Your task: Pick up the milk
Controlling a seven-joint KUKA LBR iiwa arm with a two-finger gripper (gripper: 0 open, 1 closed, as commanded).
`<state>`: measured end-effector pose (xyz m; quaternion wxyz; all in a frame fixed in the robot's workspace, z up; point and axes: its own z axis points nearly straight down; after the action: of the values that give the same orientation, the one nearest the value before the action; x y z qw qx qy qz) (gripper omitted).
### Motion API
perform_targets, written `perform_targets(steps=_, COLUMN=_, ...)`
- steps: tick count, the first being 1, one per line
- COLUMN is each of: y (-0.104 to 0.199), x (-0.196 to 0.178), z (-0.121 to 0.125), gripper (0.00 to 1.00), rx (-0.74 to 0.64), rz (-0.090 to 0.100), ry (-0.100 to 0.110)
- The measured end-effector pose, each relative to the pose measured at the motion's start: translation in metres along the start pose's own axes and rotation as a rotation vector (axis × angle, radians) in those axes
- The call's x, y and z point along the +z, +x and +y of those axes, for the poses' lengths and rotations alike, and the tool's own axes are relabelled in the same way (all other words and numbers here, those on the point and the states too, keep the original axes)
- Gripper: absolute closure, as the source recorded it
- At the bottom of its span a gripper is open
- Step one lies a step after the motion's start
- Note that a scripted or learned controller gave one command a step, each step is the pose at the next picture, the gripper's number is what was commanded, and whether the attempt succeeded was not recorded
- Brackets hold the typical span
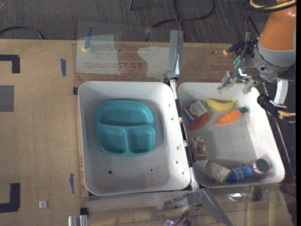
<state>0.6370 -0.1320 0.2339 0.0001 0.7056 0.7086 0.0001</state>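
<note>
The milk (197, 109) is a small white and red carton lying in the upper left of the right bin (277, 164), with a red sausage-like piece (199, 121) against its lower side. My gripper (234, 84) hovers over the bin's far rim, up and to the right of the carton and well apart from it. Its fingers stand open with nothing between them. The grey arm with its orange band (278, 27) comes in from the upper right.
A yellow banana (220, 104) and an orange carrot (230, 117) lie right of the milk. A small printed box (200, 148) sits by the left wall. A blue bottle (244, 173) and a speckled cone (215, 170) lie along the near wall. The left bin (89, 173) holds a teal divided tray (125, 127).
</note>
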Motion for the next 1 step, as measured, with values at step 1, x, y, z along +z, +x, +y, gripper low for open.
perform_targets(steps=1, y=0.0323, x=0.1312, z=-0.0178, gripper=0.00, rx=-0.034, rz=-0.002, ry=-0.017)
